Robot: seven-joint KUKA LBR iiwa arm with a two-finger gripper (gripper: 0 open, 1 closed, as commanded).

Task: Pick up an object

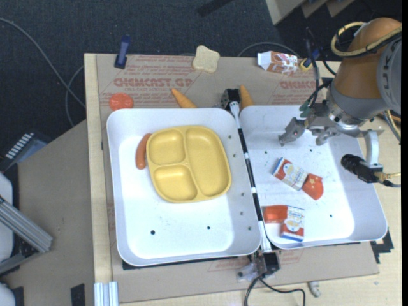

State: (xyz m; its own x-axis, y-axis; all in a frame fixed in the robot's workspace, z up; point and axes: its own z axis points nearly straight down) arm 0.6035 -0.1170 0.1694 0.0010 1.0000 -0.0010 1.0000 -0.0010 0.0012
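My gripper (305, 134) hangs over the far part of the right bin (357, 215), its two fingers spread apart and open, with nothing between them. Nearer the front of that bin lie a small white, red and blue carton (289, 173), a red strawberry-like piece (313, 186) touching its right side, and a second red and white carton (285, 220) at the front left corner. In the left bin (127, 190) sits a yellow divided plate (189, 163), and a red sausage (140, 152) lies along its left edge.
On the cardboard behind the bins lie a bread slice (206, 58), an orange carrot (183, 98), an orange disc (120, 101), a blue object (122, 51), a small milk carton (278, 61) and a black clip (231, 98) by the bins' divide.
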